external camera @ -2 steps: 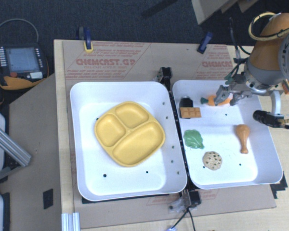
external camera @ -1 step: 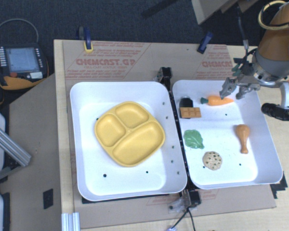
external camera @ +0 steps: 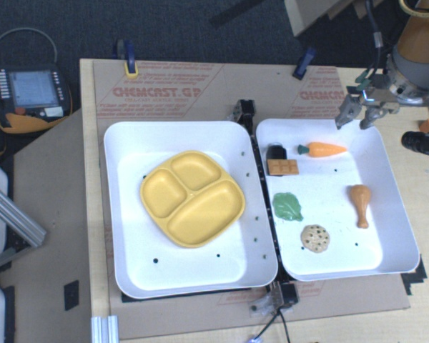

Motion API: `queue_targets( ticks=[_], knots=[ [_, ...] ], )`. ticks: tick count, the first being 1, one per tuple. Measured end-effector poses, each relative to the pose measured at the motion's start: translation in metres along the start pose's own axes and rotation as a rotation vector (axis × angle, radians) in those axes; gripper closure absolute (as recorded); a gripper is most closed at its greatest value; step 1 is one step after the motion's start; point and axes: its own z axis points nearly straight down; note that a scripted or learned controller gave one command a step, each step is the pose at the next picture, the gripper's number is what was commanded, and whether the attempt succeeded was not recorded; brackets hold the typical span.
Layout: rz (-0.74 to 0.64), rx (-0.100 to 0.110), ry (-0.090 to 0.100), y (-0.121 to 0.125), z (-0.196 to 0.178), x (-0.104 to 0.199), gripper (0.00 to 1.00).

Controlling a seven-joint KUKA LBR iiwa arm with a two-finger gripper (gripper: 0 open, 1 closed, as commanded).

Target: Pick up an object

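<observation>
Above the far right corner of the right bin (external camera: 393,184), the gripper (external camera: 357,118) hangs with its two fingers spread apart and nothing between them; one fingertip (external camera: 341,122) sits over the bin's far rim, the other a little to its right. The grey arm with its orange band (external camera: 418,41) reaches in from the upper right. Just below and to the left of the gripper, near the bin's far wall, lies a toy carrot (external camera: 323,149), orange with a green tip pointing left, apart from the fingers. Left of the carrot, a small black block (external camera: 275,152) rests against the bin's left side, and a brown waffle-like piece (external camera: 282,167) lies touching it on the near side. Further toward the near edge, a green leafy piece (external camera: 287,206) lies by the left side, a round speckled cookie (external camera: 315,239) sits nearer still, and a tan drumstick (external camera: 360,204) lies toward the right wall, well apart from the others. The left bin (external camera: 121,213) holds a yellow divided plate (external camera: 193,199) with three compartments, turned at an angle and sitting about in the middle. Both bins rest side by side on a cardboard sheet (external camera: 200,91) printed with red lettering, with a handheld controller (external camera: 32,95) off to the far left.
</observation>
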Motion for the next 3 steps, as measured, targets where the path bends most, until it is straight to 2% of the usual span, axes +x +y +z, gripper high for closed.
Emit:
queue_targets(
  ticks=[1, 2, 3],
  knots=[
    [0.001, 0.0, 0.0, -0.001, -0.045, -0.004, 1.0],
    [-0.003, 0.009, 0.004, -0.016, -0.046, 0.05, 1.0],
    [-0.004, 0.011, 0.005, -0.032, -0.027, 0.101, 1.0]
  ],
)
